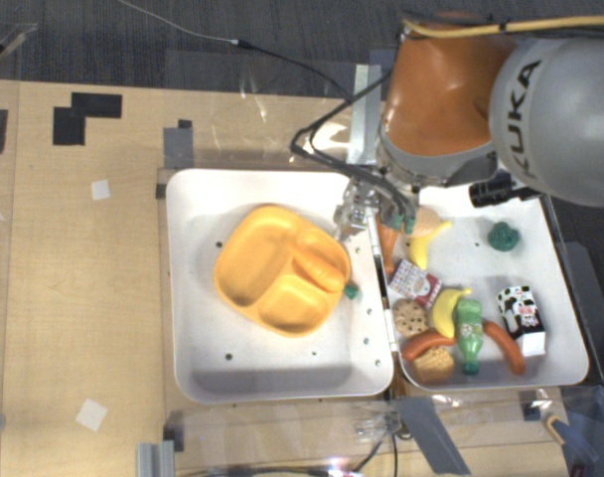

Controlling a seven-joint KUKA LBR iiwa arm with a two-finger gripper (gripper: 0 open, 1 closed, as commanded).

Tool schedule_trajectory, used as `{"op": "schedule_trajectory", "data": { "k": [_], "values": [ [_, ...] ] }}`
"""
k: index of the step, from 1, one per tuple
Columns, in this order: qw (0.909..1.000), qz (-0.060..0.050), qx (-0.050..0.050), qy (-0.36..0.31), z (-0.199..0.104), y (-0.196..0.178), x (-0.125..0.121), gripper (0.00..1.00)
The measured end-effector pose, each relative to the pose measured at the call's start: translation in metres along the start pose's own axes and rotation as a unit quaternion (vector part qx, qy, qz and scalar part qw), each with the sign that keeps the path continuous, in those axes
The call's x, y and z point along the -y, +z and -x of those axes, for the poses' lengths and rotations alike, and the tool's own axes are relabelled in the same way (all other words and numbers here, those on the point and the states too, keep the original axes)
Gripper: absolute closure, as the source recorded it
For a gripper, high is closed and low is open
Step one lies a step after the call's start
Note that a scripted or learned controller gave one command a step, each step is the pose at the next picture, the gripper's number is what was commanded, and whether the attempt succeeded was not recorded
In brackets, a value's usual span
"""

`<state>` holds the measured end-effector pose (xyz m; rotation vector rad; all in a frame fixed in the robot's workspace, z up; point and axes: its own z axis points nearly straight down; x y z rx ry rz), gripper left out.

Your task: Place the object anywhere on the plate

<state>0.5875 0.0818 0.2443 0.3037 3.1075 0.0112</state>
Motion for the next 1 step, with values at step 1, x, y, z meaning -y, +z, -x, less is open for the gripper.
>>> {"op": "schedule_trajectory", "data": {
  "k": [1],
  "values": [
    [1.0, 0.0, 0.0, 0.0, -0.0001, 0.0005, 0.0002, 0.0]
  ]
}}
